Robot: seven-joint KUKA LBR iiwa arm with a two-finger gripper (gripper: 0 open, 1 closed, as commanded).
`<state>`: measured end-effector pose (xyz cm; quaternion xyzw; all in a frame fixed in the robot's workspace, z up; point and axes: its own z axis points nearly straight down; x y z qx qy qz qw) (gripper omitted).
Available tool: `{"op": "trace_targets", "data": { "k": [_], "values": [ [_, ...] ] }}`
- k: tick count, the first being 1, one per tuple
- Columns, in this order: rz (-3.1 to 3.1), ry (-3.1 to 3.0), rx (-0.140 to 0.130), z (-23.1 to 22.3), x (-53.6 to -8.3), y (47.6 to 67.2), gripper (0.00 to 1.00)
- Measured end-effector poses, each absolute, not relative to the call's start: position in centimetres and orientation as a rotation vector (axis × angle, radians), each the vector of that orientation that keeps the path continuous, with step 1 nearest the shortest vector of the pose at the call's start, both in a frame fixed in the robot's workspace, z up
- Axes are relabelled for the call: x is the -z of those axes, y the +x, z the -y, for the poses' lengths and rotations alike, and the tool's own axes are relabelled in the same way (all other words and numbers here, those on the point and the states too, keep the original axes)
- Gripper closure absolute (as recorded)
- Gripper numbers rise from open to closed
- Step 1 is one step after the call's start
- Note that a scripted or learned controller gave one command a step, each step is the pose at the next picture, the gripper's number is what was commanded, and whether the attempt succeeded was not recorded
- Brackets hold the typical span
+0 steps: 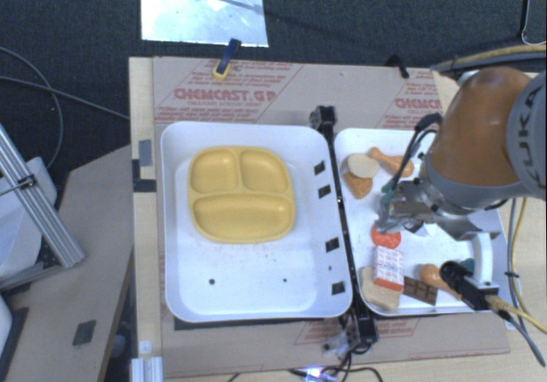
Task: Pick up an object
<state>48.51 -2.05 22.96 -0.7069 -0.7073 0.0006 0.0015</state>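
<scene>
Over right bin — I see gripper low among toy food, just above red piece; grip state I cannot tell. Yellow divided tray in left bin.

Yellow divided tray lies in left bin.

Left bin open below yellow tray; right bin seems crowded.
</scene>
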Motion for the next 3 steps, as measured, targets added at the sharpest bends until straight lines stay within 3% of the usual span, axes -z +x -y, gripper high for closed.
{"op": "trace_targets", "data": {
  "k": [1, 2, 3],
  "values": [
    [2.238, -2.208, 0.010, -6.0, -27.6, 48.7, 1.00],
    [2.225, -2.219, 0.003, -5.5, -27.4, 48.7, 0.00],
    [2.221, -2.218, -0.006, -6.4, -17.9, 50.9, 0.00]
  ]
}}
